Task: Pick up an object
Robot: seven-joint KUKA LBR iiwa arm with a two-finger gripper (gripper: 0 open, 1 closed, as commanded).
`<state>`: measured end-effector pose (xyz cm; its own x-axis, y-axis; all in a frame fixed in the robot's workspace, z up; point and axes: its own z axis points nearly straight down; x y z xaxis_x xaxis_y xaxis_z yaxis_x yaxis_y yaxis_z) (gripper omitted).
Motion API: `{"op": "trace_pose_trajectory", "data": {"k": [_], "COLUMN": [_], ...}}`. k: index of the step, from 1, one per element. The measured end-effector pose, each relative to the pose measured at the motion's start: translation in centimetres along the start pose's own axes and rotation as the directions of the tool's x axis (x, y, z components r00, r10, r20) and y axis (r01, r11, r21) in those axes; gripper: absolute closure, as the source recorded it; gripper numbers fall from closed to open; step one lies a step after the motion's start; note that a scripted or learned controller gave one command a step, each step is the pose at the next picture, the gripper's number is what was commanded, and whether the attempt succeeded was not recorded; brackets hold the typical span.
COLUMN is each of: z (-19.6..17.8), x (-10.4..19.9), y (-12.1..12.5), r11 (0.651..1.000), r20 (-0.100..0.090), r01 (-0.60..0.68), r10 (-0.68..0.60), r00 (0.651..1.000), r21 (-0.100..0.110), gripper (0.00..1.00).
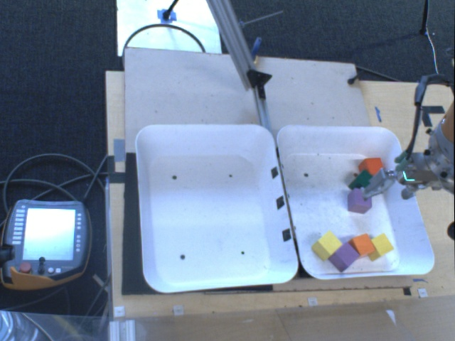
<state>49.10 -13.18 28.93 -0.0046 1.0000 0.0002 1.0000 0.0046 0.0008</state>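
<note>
Since my jaws (380, 181) hang low among the blocks to grab one, the green block (360, 180) sits beside them; their spread I cannot tell.

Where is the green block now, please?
The green block lies in the right bin, upper right part, between the orange block and a purple block.

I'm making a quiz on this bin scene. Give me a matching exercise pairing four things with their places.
1. green block
2. orange block
3. teach pendant
4. gripper

A. on the floor, left of the bench
B. at the right bin's right side, beside the green block
C. just below the upper orange block
D. topmost block in the right bin

Pairs: 1-C, 2-D, 3-A, 4-B
</note>
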Motion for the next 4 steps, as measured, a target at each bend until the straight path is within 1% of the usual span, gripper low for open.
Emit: {"op": "trace_pose_trajectory", "data": {"k": [1, 2, 3, 4], "z": [-0.1, 4.1, 10.2, 16.0], "x": [0.0, -0.3, -0.7, 0.0], "y": [0.0, 0.0, 0.0, 0.6], "r11": [1.0, 1.0, 1.0, 1.0], "r20": [0.0, -0.001, -0.001, -0.002], "r01": [-0.001, -0.003, -0.003, -0.002], "r10": [0.001, 0.003, 0.003, 0.002], "r00": [1.0, 1.0, 1.0, 1.0], "r21": [-0.003, 0.003, 0.005, 0.005], "gripper": [0.0, 0.0, 0.0, 0.0]}}
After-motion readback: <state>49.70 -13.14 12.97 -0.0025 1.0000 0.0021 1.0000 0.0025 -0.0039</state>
